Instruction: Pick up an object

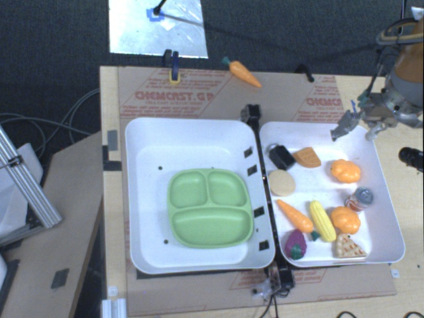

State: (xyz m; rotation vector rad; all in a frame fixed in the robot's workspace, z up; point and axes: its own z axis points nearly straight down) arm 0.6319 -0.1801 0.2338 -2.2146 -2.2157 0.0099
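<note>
gripper (358, 125): fingers spread, hovering empty over the right bin's (384, 177) far edge
corn (322, 220): lying between two oranges

Cut off by the right edge: the arm (405, 65). Too small to identify: black item (281, 156) near right bin's (387, 197) back-left corner.

I work in a robotics lab: my bench (132, 85) is a taped cardboard-covered board, loose cables (40, 121) trail off its left edge, and an aluminium frame (26, 177) stands beside it.
</note>
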